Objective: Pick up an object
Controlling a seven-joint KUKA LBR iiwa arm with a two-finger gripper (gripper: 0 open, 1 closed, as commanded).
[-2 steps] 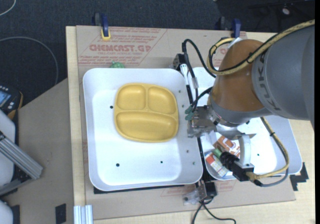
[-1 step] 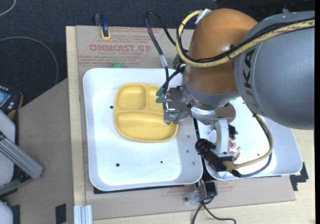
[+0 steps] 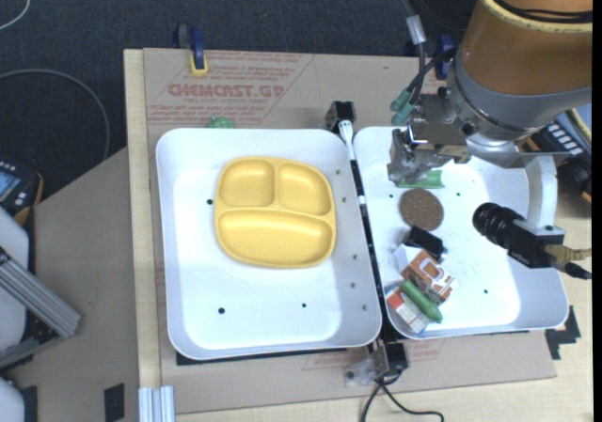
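— Was the grey metal gripper (image 3: 412, 166) open or closed?
— I could not tell. It hung in the right white bin (image 3: 527, 312), just beside a brown round disc (image 3: 421, 210).
— And around it?
— A small black block (image 3: 425, 242) and an orange-white packet (image 3: 430, 274) lay near the disc. The brown board (image 3: 235, 91) read "CHEMCAST".

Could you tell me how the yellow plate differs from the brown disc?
The yellow plate is far larger than the brown disc. The plate has three compartments; the disc is plain and round. The plate lies in the left bin, the disc in the right bin. Both lie flat.
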